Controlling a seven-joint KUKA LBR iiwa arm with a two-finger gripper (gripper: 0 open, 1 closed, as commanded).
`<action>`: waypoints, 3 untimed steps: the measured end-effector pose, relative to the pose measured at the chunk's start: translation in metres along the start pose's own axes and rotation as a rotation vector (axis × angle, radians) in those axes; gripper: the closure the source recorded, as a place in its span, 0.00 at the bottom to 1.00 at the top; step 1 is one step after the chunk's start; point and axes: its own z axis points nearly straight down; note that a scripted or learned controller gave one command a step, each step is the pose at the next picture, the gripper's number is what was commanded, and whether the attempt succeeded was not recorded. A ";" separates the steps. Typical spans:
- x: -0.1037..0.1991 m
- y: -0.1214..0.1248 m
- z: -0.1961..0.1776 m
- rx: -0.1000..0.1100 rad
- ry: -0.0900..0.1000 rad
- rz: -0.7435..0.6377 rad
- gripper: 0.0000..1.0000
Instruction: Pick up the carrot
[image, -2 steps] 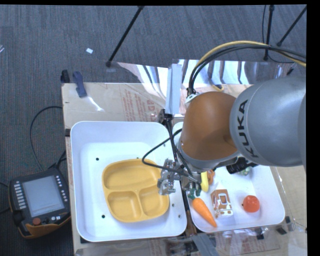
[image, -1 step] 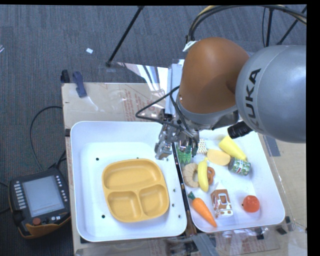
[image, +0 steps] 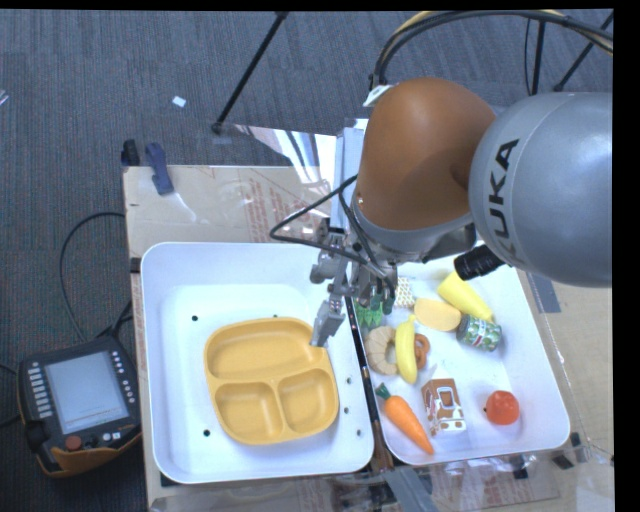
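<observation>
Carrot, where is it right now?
In the camera view the carrot lies in the right bin, near its front-left corner, just left of the small gingerbread-house box and below the banana.

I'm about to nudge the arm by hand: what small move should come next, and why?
Probably shift the pincer toward the camera and a little right, over the carrot. The pincer hangs near the divider between the bins, by the yellow tray, while the carrot lies untouched at the right bin's front-left corner.

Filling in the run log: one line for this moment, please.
gripper above bins' divider, holding nothing | carrot lying in right bin | pick pending
</observation>
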 end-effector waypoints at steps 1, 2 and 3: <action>-0.066 -0.052 0.088 0.003 0.009 -0.062 0.00; -0.032 -0.025 0.045 -0.001 -0.001 -0.201 0.00; -0.032 -0.025 0.045 -0.001 0.001 -0.201 0.00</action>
